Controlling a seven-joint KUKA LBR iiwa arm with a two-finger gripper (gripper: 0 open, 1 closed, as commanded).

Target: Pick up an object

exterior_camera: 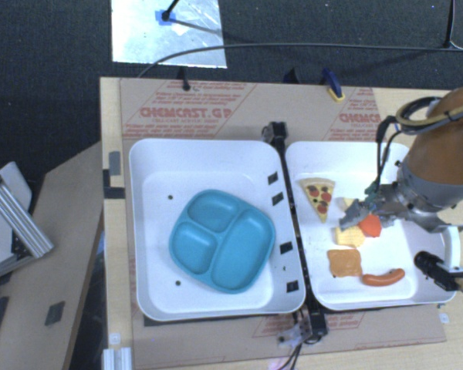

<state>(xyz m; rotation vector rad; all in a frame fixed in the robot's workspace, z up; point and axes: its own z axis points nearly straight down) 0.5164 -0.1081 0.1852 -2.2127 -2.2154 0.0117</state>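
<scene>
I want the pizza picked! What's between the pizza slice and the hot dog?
In the camera view, a yellow cheese piece and toast lie between the pizza slice and the hot dog.

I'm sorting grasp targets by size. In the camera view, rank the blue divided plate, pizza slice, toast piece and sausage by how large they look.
1. Blue divided plate, by far.
2-4. Pizza slice, toast piece and sausage look too alike to rank.

two bins [208, 156], one plate [222, 240]
</scene>
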